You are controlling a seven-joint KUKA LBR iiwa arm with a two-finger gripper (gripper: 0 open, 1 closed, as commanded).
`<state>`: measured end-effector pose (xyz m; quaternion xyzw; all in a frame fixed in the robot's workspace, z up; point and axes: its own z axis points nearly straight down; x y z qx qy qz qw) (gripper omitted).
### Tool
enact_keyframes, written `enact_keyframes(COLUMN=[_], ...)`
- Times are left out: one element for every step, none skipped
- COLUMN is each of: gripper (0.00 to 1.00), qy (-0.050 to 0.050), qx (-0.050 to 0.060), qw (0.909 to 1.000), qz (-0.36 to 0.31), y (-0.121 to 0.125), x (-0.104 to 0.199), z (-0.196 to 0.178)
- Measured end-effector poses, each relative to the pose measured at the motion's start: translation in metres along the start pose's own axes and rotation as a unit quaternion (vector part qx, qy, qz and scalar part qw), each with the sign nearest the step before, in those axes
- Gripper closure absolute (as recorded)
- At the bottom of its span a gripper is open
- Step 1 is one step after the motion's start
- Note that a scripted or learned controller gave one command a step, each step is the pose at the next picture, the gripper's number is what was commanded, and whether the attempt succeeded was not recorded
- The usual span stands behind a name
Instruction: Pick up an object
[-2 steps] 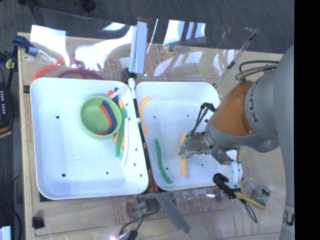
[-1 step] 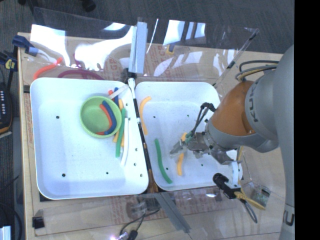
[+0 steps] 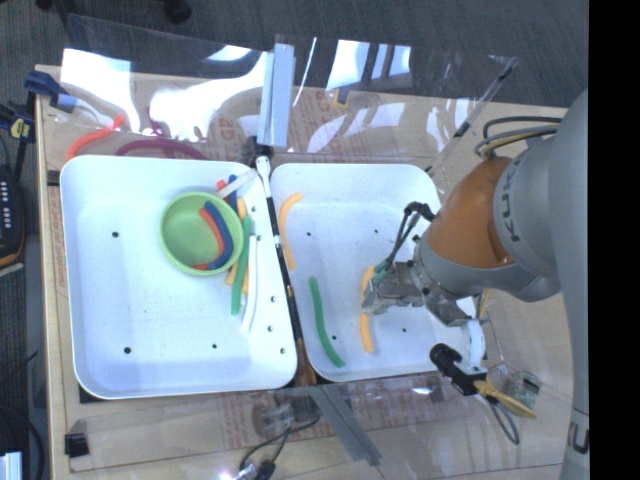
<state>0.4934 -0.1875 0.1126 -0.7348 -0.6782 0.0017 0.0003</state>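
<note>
The end effector [image 3: 385, 290] is lowered in the right bin [image 3: 340, 183] over a thin orange strip [image 3: 366, 328] lying directly beneath it, finger spread untellable, and the strip is judged light, flexible, best pinched across its narrow middle.

Dark carpet [image 3: 300, 3] borders a glare-streaked wooden bench [image 3: 400, 118].

A clear plastic sheet [image 3: 400, 78] stands along the bench's [image 3: 200, 423] far edge, catching bright reflections. A red cable [image 3: 95, 138] curls near the bench's far left corner, just beyond the left bin [image 3: 130, 358]. Black cables [image 3: 260, 458] trail off the near edge onto dark carpet [image 3: 300, 3].
</note>
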Motion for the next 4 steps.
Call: enact_keyframes(gripper=[0.0, 0.0, 1.0, 1.0], qy=[0.0, 0.003, 0.002, 0.001], qx=[0.0, 0.001, 0.0, -0.001], qw=[1.0, 0.9986, 0.9984, 0.9945], qz=[0.0, -0.053, -0.056, -0.105], y=[0.0, 0.015, 0.016, 0.071], x=[0.0, 0.014, 0.014, 0.067], z=[0.0, 0.021, 0.01, -0.102])
